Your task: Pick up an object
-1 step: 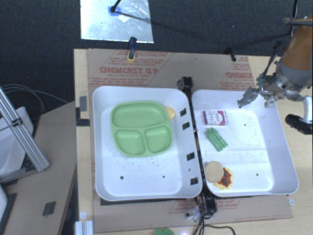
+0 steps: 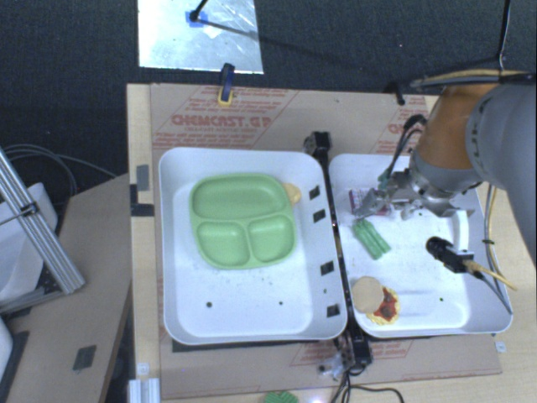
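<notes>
Claw (image 2: pixel 382 201) low over packet (image 2: pixel 361 200) in right bin (image 2: pixel 419 271), opening impossible to tell.
Probably approach step; next, close on packet and lift.

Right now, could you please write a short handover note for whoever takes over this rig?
Gripper: low in the upper-left part of the right bin, at a crinkled packet; a grasp cannot be confirmed.
That bin also holds a green oblong piece and a tan-and-red toy food item near its lower-left corner.
Left bin: green divided plate, with a small yellow item at its upper-right edge.
Done: nothing visibly lifted.
Left: secure one object and lift it clear.
</notes>
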### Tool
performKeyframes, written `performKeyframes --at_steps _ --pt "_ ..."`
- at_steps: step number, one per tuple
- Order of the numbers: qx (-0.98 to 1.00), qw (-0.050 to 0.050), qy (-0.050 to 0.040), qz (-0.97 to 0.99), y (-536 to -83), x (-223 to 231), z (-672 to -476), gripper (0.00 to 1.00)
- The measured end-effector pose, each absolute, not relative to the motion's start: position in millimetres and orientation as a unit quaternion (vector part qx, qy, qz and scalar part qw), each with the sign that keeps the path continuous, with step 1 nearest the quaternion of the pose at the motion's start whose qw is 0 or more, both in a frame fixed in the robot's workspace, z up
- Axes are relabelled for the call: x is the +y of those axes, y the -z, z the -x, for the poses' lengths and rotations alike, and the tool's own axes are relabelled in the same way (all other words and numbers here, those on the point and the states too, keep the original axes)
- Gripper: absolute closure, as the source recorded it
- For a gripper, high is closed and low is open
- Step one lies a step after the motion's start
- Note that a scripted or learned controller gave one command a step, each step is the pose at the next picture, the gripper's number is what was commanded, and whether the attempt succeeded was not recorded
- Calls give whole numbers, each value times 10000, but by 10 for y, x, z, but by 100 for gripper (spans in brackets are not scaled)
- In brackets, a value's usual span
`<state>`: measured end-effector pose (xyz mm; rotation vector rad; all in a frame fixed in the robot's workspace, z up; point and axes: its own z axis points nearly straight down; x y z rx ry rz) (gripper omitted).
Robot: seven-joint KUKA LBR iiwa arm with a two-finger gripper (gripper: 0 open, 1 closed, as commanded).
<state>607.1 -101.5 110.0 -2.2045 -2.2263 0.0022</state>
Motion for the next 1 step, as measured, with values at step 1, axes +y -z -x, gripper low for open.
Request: performKeyframes --at_steps 1 --pt "-7073 17 -6 7069 -828 -957 -5825 0"
